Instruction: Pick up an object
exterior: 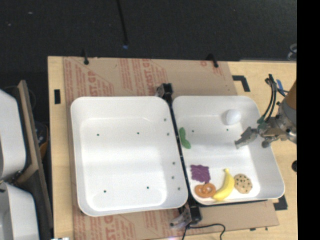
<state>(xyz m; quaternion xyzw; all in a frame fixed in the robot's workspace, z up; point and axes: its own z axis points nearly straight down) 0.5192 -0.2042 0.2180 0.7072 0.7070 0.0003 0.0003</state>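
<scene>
Ball [232,116] (white on white) lies in the right bin's [260,181] far part, nearest the claw [248,136]. Claw hovers at the bin's right side, holding nothing, whether apart or together I cannot tell. Approach step, I judge: next, shift far-left and descend.

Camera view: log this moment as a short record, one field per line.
bins: two shallow white bins, left bin and right bin
right bin contents: white ball, green piece, purple item, orange pretzel, banana, cookie
cluster: pretzel, banana and cookie lie along the near edge
gripper: over the right bin's right side, below the ball
held: nothing seen between its fingers
</scene>
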